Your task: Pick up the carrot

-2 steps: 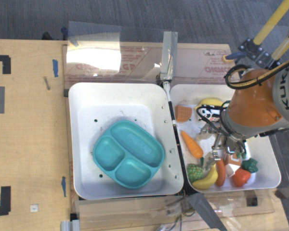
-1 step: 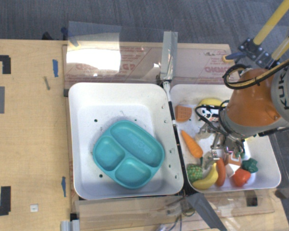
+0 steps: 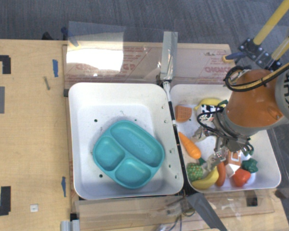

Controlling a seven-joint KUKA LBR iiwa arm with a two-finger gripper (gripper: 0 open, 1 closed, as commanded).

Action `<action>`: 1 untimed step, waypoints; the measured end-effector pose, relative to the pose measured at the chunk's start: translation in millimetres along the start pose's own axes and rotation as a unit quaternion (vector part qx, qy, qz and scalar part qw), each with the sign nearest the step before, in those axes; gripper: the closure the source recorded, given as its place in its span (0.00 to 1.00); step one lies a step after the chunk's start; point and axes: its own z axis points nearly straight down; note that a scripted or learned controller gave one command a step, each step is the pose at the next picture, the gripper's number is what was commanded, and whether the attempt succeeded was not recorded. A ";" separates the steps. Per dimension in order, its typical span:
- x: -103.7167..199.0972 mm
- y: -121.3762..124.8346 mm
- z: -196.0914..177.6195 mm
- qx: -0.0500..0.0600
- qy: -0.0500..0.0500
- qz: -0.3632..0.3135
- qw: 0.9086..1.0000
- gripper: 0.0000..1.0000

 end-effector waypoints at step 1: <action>-0.9 -0.5 -11.5 0.001 0.000 0.000 1.000 1.00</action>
